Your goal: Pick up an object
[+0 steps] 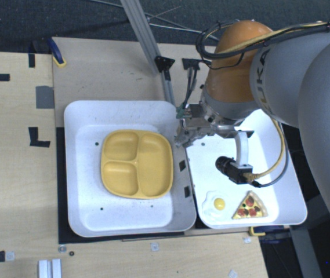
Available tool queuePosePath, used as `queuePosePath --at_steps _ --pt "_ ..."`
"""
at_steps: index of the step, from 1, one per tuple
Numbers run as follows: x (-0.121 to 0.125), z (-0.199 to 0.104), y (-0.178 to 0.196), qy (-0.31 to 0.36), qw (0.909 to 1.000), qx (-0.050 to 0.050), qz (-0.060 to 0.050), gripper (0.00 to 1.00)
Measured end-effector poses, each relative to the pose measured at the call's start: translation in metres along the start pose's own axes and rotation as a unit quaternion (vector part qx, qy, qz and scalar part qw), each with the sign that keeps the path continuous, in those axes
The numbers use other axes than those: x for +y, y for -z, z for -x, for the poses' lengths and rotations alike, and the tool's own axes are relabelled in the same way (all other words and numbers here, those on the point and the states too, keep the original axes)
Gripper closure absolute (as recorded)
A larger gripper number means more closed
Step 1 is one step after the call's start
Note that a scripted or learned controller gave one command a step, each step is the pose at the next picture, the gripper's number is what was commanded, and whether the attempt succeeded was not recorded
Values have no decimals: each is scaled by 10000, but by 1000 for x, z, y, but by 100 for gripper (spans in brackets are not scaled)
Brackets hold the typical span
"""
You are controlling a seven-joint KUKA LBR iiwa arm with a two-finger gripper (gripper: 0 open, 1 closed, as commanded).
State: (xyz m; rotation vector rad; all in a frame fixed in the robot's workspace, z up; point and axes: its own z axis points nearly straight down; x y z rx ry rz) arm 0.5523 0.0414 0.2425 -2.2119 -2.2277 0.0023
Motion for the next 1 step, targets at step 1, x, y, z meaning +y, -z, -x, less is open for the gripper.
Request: queuePosePath --at_steps 1 --pt "4 -44 -4 -6 10000 -4 2 100"
